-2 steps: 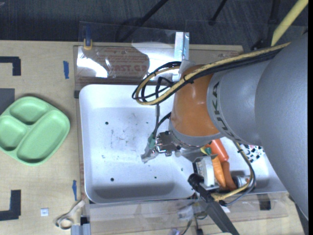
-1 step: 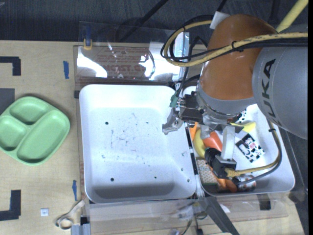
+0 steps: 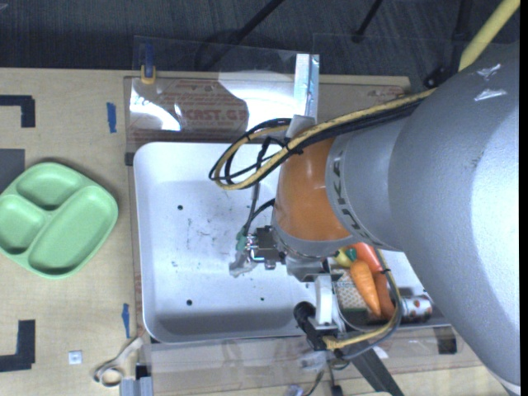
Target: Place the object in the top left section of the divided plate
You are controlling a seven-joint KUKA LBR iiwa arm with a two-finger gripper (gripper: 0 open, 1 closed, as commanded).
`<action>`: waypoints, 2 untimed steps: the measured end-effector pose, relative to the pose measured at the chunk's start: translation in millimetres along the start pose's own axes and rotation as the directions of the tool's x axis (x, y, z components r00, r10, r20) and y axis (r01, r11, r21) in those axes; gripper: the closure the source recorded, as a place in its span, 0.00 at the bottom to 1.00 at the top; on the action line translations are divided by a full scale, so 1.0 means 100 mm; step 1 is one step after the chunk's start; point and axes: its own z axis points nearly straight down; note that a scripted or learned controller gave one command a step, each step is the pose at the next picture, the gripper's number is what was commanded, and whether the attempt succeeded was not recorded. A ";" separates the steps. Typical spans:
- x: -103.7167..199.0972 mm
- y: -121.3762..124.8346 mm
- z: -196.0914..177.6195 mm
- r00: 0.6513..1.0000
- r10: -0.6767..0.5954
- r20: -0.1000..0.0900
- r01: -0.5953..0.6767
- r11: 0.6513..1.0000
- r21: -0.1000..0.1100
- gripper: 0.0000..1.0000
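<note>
The likeliest task object is the orange carrot, lying low in the white bin towards its right side, hard beside the arm's wrist and partly covered by it — so it sits well apart from the green divided plate, which rests on the wooden worktop to the left of the bin. The claw hangs over the bin floor left of the carrot, nothing visible in it (whether it is open or closed I cannot tell). All three plate sections look bare; judging by this, the pick is not yet made and the transfer lies ahead
</note>
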 end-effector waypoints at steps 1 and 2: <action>0.13 0.24 0.57 1.000 -0.002 -0.003 0.002 1.000 -0.005 0.00; 0.13 0.25 0.47 1.000 0.000 -0.004 0.000 1.000 -0.006 1.00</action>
